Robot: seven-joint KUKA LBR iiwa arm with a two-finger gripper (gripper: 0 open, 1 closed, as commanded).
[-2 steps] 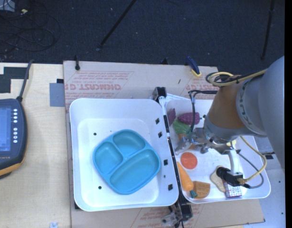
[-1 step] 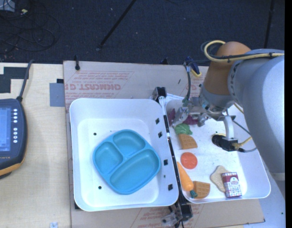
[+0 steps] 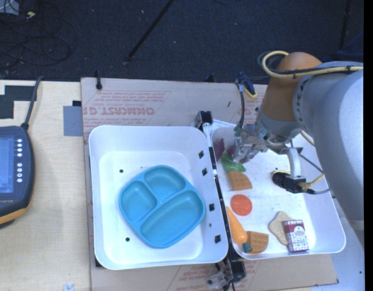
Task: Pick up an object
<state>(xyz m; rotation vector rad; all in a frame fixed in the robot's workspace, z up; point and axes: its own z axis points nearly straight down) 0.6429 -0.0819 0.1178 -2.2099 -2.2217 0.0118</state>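
Grey arm (image 3: 322,111) with orange band enters camera view from 3 o'clock, gripper (image 3: 244,152) down at the 11 o'clock corner of the right bin (image 3: 332,238), right over a green item (image 3: 230,160) beside the bin wall; can't tell if the pincer is open or closed, nothing visibly clamped. Left bin (image 3: 107,156) holds a blue divided plate (image 3: 162,206). Right bin contents: tan waffle-like square (image 3: 239,180) just at 6 o'clock of the gripper, red-orange disc (image 3: 241,205) below that, carrot (image 3: 236,225) along the left wall, another tan piece (image 3: 258,241) touching its lower end, bread slice (image 3: 278,226) with a dark red box (image 3: 296,234) against it at 5 o'clock of the bin. Step in hand looks like approach/descent onto the green item, grasp not confirmed. Next move calls for closing on it and lifting clear of the wall, tight spot. Green item's long axis seems to run 11 to 5 o'clock, mostly hidden so unsure. Carrot is the clearer one, long axis 11 to 5, thin tip toward 11
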